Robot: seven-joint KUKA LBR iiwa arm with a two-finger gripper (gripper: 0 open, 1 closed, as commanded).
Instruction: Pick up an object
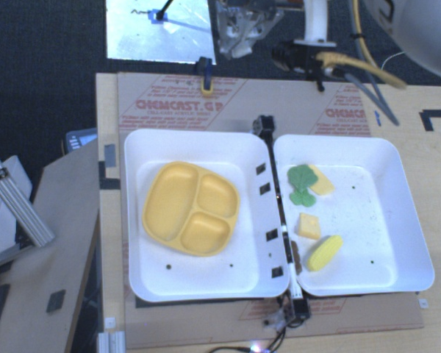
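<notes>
The gripper (239, 28) hangs at twelve o'clock, above the bench's far edge and well apart from both bins; whether its jaws are spread or pressed together cannot be told.

The left bin (143, 278) holds a yellow divided plate (191, 208), lying flat.

In the right bin (397, 219), toward its nine o'clock side, a green broccoli piece (302, 184) touches a pale yellow wedge (323, 185). At six o'clock of them lies a yellow cheese block (309, 226), and just below it a yellow corn cob (325, 252).
</notes>
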